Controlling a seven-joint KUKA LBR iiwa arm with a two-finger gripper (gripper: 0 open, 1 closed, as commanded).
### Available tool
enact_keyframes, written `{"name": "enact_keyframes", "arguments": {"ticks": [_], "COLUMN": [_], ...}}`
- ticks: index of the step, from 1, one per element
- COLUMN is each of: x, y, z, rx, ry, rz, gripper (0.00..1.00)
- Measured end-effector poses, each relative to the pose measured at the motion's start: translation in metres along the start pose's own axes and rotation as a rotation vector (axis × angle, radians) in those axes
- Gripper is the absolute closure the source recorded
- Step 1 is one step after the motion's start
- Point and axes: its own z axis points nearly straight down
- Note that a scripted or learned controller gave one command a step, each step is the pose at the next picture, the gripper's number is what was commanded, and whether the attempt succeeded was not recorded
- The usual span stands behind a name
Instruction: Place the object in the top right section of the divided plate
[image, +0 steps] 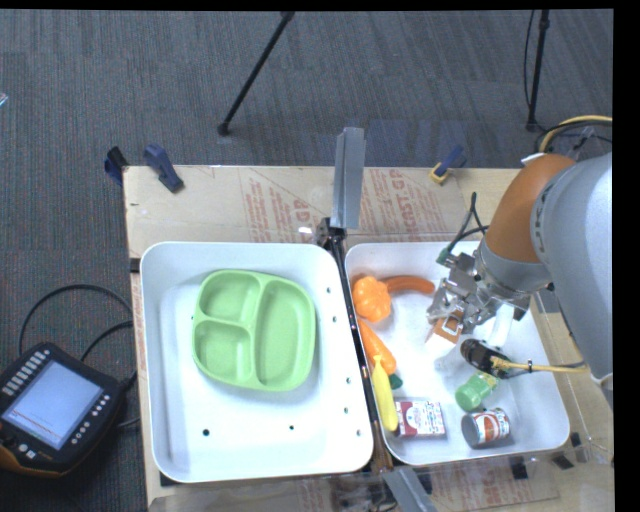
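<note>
A green divided plate lies in the left bin, with nothing in its sections. My gripper is low in the right bin, near its back middle, pointing down. A small pale tan object shows right under the gripper, and whether it is gripped I cannot make out. An orange bell pepper and an orange-red sausage lie just left of the gripper.
Along the right bin's left wall lie a carrot and a yellow banana-like piece. A red box, a can and a green cylinder sit at the front. A grey post stands behind the bins.
</note>
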Motion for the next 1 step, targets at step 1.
{"name": "enact_keyframes", "arguments": {"ticks": [1], "x": [0.0055], "y": [-0.0737], "z": [0.0130], "rx": [-0.003], "ry": [0.004], "rz": [0.069], "gripper": [1.00]}}
